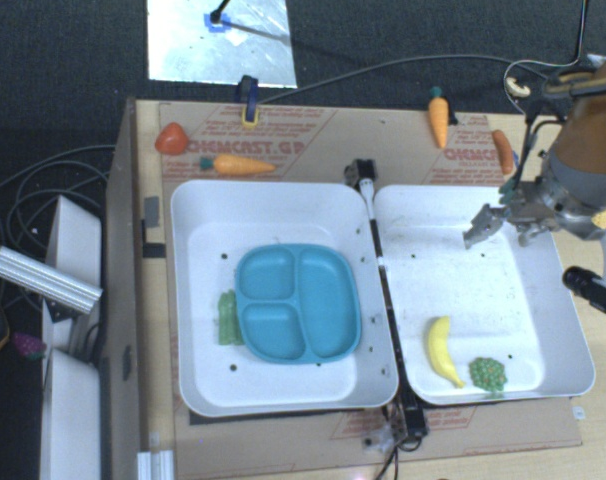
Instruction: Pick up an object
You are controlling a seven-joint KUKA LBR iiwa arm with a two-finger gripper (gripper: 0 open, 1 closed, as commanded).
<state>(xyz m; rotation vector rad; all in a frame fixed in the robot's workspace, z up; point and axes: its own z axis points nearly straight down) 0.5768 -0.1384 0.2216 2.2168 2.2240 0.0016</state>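
Banana [442, 350] — yellow, curved — lies on the right bin's [543, 298] floor near its front edge, well apart from the gripper [503, 223], which hangs above that bin's rear part with nothing between its fingers; how wide they stand I cannot tell. A green bumpy lump [488, 373] sits just beside the banana. The left bin [198, 268] holds a blue divided plate [298, 303] with a green piece [228, 318] against its left side. Red print on the cardboard [313, 133] behind the bins reads "CHEMCAST GP" — partly faded.
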